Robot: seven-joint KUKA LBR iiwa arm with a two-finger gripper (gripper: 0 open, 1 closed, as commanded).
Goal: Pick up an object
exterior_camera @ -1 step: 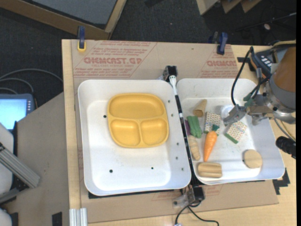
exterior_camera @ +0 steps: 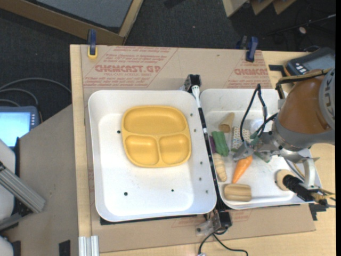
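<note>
The right bin (exterior_camera: 265, 200) holds several toy foods. An orange carrot (exterior_camera: 241, 169) lies tilted near the bin's middle, with a dark green piece (exterior_camera: 220, 143) to its upper left. A pale yellow piece (exterior_camera: 219, 168) lies along the left wall, and a tan bread roll (exterior_camera: 237, 192) sits at the front. A small tan block (exterior_camera: 226, 126) and a white dotted piece (exterior_camera: 235, 138) lie further back. My gripper (exterior_camera: 250, 152) hangs low over the carrot's upper end, at or just above it. Whether it touches the carrot is unclear.
The left bin (exterior_camera: 98, 159) bears a yellow three-compartment plate (exterior_camera: 156, 135). The arm's orange band (exterior_camera: 301, 108) and cables cover the right bin's back right. A round tan item (exterior_camera: 279, 179) lies at the front right beside a black part.
</note>
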